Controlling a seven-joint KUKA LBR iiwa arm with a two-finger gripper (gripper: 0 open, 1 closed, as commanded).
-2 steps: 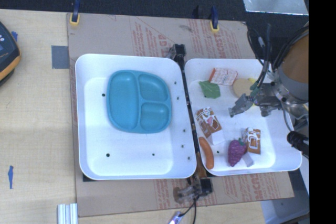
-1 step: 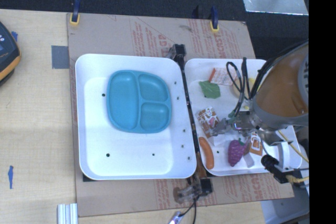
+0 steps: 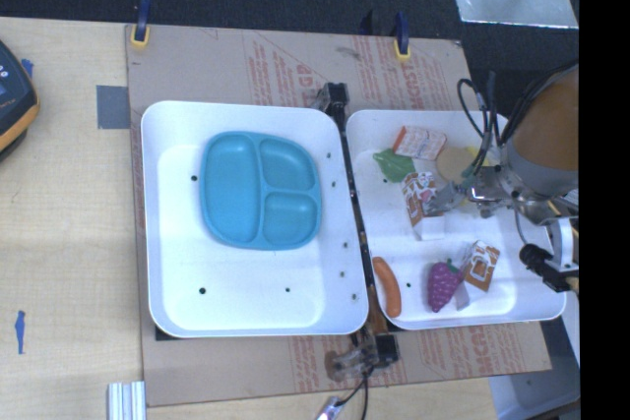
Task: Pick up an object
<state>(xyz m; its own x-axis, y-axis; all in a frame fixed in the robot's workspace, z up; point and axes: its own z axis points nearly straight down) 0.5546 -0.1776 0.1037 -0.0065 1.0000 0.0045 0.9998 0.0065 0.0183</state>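
A: Nearest us is the arm [image 3: 544, 135], high over the right bin [image 3: 512, 308], coming in from the right edge, orange band up, wrist angled down and left

B: And the gripper [image 3: 451, 197]?

A: Low in the right bin's middle, just beside a red and white carton [image 3: 421, 200], on the carton's right. We see cables looping above the wrist

B: Clenched, released, grasping?

A: We cannot tell, the wrist hardware blocks it. We can't say it touches the carton either

B: Pickable stuff, where?

A: All in the right bin. We count a second carton [image 3: 421, 142] at the back, a green item [image 3: 393, 164] just left of it, and a pale round piece [image 3: 455, 159] partly under the arm. Along the front: an orange sausage [image 3: 387, 286] by the left wall, purple grapes [image 3: 444, 283], and a small brown carton [image 3: 481, 266] touching the grapes

B: Left bin [image 3: 246, 318]?

A: We log one blue divided plate [image 3: 261, 190], lying flat toward the back

B: Anything around the bins?

A: Both sit on a cardboard sheet [image 3: 236, 64] held by two blue clamps [image 3: 401, 32] at its far edge, and a yellow and black device [image 3: 12, 103] is at the left edge
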